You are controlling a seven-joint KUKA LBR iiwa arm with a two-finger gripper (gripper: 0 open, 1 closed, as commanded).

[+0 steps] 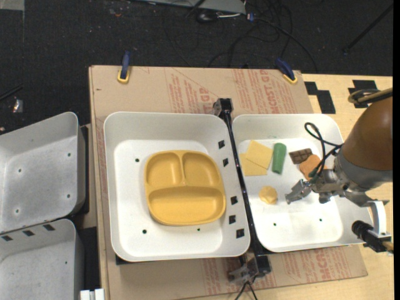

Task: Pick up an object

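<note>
You are looking down at a slant on two shallow white bins set side by side on a bench. The arm, grey with an orange band above the wrist, reaches in from the right over the right bin. Its pincer hangs low above the bin floor, pointing left; you cannot tell from this angle whether the pincer is apart or together, and nothing is visibly held in it. Just to the left of the pincer lies a small round yellow piece, near but apart from it. Beyond the pincer, toward the far wall, lie a pale yellow wedge and, touching its right edge, a green upright block. Just above the pincer, close to the wrist, sit a small brown object and an orange object, touching each other. Far to the left of the pincer, in the left bin, rests a yellow divided plate with three compartments.
</note>
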